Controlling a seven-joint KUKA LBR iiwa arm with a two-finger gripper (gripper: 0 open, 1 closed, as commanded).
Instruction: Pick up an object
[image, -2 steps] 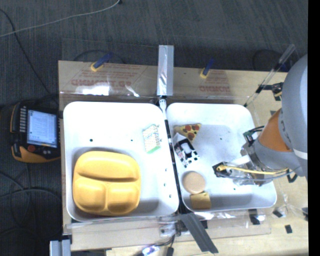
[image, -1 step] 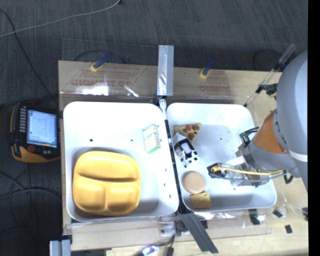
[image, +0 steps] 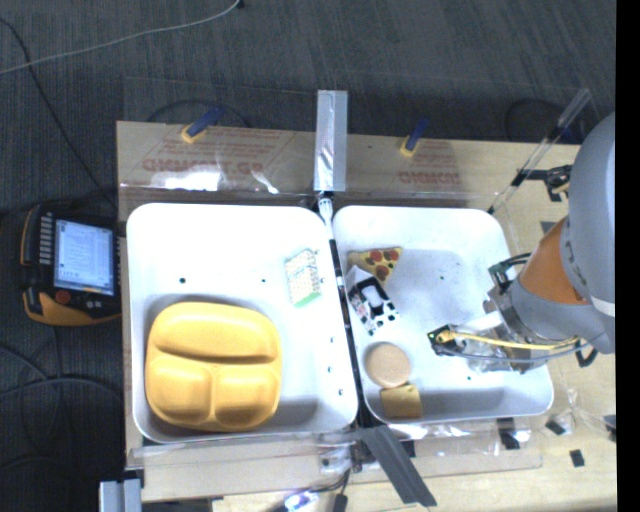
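the big grey arm (image: 598, 200) is closest to you, up high, reaching in from the right of the round tan disc (image: 388, 364). its gripper (image: 478, 352) is in the right bin (image: 470, 225), near the disc's right side and not touching it. you cannot tell if the gripper is spread apart or closed up. a tan square piece (image: 401, 402) lies just below the disc. a black and white thing (image: 368, 300) sits just above the disc, and a pizza slice toy (image: 378, 260) is farther up. far to the disc's left, in the left bin (image: 200, 225), lie a big yellow lump (image: 212, 372) and a small green card (image: 303, 276).
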